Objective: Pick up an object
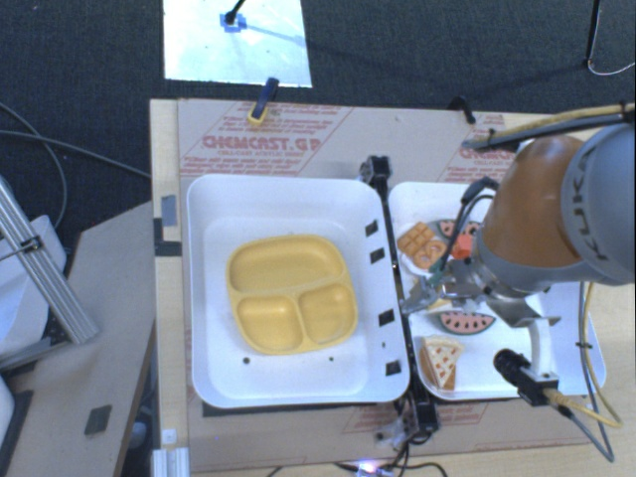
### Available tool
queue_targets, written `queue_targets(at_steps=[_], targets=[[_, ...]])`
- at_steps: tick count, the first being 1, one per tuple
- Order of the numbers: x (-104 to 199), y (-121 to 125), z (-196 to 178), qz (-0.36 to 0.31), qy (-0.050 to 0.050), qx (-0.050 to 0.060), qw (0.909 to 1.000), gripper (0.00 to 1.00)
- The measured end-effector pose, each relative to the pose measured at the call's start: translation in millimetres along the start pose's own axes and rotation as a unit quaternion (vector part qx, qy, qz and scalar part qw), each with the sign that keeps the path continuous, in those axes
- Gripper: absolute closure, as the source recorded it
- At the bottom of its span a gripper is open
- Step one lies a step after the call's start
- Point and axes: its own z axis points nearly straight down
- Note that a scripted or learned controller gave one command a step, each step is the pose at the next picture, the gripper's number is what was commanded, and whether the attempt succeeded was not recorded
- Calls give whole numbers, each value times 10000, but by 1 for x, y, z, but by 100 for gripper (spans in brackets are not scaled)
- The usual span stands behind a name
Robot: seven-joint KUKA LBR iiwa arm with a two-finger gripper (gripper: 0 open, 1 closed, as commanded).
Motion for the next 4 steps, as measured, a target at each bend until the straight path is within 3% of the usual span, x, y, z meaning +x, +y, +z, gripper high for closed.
queue_targets(at_steps=[1, 2, 3, 4], targets=[[-4, 4, -7, 15, -9, -14, 10000, 100], [-4, 3, -7, 25, -8, -13, 10000, 0], [-84, 0, 109, 78, -19, 20, 10000, 0], [-67, 73, 102, 10, -20, -34, 10000, 0]])
